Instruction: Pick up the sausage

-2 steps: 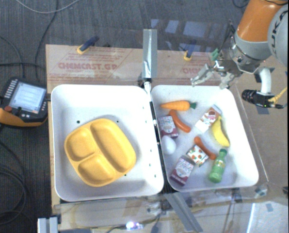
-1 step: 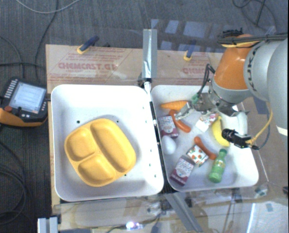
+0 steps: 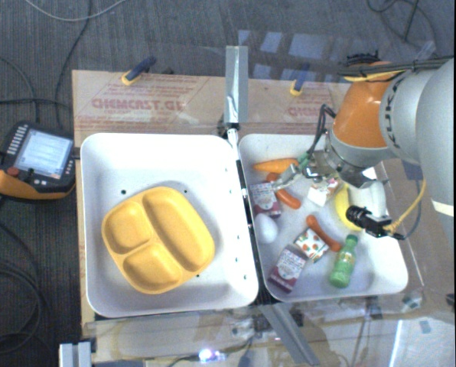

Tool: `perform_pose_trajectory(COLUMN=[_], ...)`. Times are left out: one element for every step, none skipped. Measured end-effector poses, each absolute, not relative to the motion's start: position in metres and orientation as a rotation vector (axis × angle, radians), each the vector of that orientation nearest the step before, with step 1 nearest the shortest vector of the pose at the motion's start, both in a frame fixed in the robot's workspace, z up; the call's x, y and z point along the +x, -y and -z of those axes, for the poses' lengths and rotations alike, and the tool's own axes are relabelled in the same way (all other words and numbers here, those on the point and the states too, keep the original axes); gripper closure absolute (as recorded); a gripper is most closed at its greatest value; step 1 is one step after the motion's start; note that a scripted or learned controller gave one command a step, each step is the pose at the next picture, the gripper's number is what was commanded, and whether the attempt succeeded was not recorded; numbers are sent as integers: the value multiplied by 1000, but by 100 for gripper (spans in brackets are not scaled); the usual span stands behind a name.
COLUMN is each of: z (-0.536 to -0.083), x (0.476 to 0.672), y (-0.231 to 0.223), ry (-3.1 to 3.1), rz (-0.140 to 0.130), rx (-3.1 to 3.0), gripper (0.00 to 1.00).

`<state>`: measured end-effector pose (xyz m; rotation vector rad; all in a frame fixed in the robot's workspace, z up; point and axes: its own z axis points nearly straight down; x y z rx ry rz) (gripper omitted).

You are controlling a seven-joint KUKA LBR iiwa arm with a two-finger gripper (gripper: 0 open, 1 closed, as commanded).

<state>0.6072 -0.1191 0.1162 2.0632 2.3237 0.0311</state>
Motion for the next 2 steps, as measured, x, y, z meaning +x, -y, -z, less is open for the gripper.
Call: perform_pose_trajectory(z=[-111,-90], x=[613,601], y=[122,126], ry=[-2389,-2448], rz=[-49,-5], rx=[1960,1945], gripper=[0,0])
